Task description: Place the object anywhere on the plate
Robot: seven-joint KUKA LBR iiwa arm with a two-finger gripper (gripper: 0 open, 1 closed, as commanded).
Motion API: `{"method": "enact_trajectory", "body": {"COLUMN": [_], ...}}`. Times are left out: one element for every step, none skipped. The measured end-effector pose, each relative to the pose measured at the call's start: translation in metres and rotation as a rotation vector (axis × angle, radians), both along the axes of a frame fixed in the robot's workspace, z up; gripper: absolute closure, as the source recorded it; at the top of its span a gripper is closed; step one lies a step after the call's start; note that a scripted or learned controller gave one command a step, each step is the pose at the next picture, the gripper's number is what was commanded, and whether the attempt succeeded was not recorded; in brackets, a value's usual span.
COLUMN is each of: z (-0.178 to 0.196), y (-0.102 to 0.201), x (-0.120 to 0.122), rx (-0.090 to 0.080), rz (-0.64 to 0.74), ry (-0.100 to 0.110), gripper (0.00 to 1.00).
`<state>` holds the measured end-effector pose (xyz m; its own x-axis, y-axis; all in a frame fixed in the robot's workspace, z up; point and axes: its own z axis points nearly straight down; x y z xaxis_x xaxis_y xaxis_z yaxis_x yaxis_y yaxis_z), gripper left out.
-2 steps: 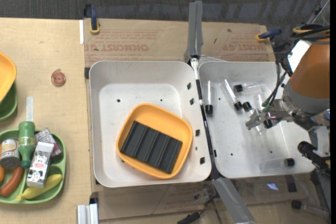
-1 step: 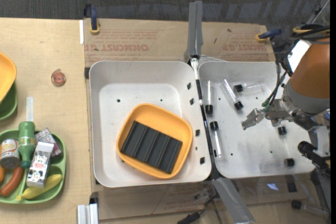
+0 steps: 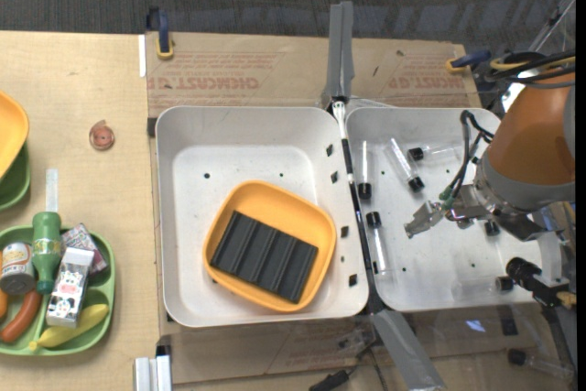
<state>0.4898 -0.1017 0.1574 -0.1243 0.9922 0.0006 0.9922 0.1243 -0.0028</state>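
Plate: orange, in the left bin, centre of frame.
Object: dark ridged block — lying on the plate.
Gripper: over the right bin — fingers' state unclear.

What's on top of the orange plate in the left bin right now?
A dark ribbed rectangular block lies flat on the orange plate, slightly turned, reaching toward its near right rim. The plate surface under the block is covered, so anything beneath it cannot be seen.

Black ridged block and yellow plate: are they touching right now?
Touching. The camera view shows the black ridged block lying flat inside the yellow plate in the left bin, with plate rim visible around it.
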Motion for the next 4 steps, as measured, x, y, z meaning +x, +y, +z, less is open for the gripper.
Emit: {"method": "enact_trajectory", "body": {"z": [-0.011,0.048,0.022,-0.013], "y": [-0.007,-0.022,-0.009,0.004], "x": [0.048,0.003,-0.013,-0.013], "rx": [-0.002,-0.002,-0.002,-0.001], "rz": [-0.120,-0.214,-0.269,-0.287], "ry": [-0.001,-0.001,0.002,0.002], "gripper": [0.00,0.00,0.00,0.00]}}
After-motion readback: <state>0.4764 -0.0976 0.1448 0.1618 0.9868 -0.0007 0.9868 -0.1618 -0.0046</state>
